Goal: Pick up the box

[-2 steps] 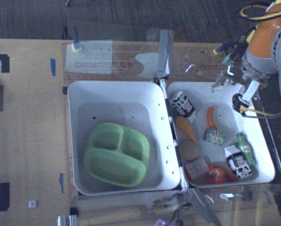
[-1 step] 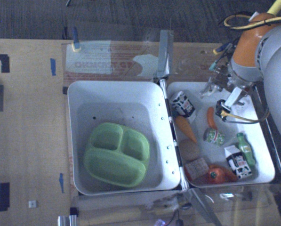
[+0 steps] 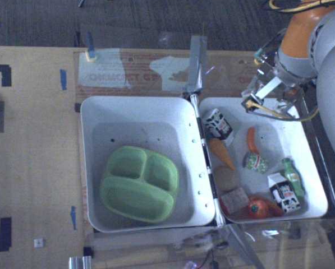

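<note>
Pale wooden table [image 3: 32,167] carrying two shallow white bins. Left bin [image 3: 88,112] holds a green sectioned plastic plate [image 3: 139,184]. Right bin [image 3: 316,189] holds a black-and-white cardboard box [image 3: 218,123] near its far left corner and a second black-and-white box [image 3: 283,196] near the front right. Grey robot arm with orange band [image 3: 302,35] hangs over this bin's far edge, apart from both boxes. Whether its jaws are open cannot be told.
</note>
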`<move>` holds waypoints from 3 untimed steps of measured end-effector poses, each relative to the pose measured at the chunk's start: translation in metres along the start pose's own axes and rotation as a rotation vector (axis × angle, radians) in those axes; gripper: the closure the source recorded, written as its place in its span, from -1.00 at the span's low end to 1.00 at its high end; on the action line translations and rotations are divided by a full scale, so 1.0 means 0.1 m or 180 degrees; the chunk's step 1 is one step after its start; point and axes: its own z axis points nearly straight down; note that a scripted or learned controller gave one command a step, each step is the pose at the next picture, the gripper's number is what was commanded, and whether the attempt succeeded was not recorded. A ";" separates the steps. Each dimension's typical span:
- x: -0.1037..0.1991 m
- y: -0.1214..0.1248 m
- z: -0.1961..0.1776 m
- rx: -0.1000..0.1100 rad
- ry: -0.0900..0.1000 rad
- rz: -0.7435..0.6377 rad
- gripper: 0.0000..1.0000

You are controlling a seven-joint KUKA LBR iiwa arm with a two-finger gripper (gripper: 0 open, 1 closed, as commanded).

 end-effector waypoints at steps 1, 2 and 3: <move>-0.33 -0.31 1.03 0.0013 -0.0004 0.0298 -1.00; -0.33 -0.31 1.03 0.0013 -0.0004 0.0299 -1.00; -0.32 -0.31 0.93 0.0017 -0.0003 0.0294 1.00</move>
